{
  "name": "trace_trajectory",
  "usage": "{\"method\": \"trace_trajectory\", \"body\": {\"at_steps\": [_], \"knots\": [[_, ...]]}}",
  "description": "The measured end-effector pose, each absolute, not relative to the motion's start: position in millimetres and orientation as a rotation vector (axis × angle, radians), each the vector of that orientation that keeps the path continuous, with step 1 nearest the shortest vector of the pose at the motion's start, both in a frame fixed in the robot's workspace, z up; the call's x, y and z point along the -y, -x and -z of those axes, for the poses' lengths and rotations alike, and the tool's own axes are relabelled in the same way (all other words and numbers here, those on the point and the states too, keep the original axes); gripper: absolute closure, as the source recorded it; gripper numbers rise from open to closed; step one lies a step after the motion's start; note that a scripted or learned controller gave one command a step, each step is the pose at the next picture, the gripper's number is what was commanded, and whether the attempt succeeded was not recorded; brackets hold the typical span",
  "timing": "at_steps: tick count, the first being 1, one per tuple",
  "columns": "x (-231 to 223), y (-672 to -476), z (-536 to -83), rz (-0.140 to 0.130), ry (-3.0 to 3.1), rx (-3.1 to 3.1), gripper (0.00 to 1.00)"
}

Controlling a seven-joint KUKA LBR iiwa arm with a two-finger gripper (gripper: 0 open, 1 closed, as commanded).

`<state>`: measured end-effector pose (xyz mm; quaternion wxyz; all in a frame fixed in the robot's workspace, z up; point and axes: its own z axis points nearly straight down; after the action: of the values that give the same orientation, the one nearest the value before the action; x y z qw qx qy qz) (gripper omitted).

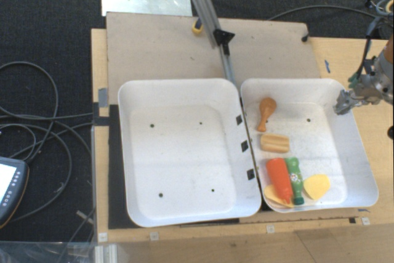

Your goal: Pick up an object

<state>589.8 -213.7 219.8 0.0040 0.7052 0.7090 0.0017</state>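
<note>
Camera view: pincer (343,103) hangs over the right bin's (357,151) far rim, grip unreadable; drumstick (266,113), bun (274,143) and carrot (279,177) wait just beyond, inside.

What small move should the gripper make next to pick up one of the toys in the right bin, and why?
Probably a short move leftward and toward the near side, over the tan bread-roll-shaped toy. The gripper sits above the right white bin's far right rim with nothing between its fingers, and that roll lies apart from the crowded toys at the near end.
</note>
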Motion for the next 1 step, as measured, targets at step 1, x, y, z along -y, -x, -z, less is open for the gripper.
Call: {"method": "trace_trajectory", "body": {"at_steps": [1], "knots": [[159.6, -579.7, -211.7, -0.002, -2.212, -2.234, 1.00]]}}
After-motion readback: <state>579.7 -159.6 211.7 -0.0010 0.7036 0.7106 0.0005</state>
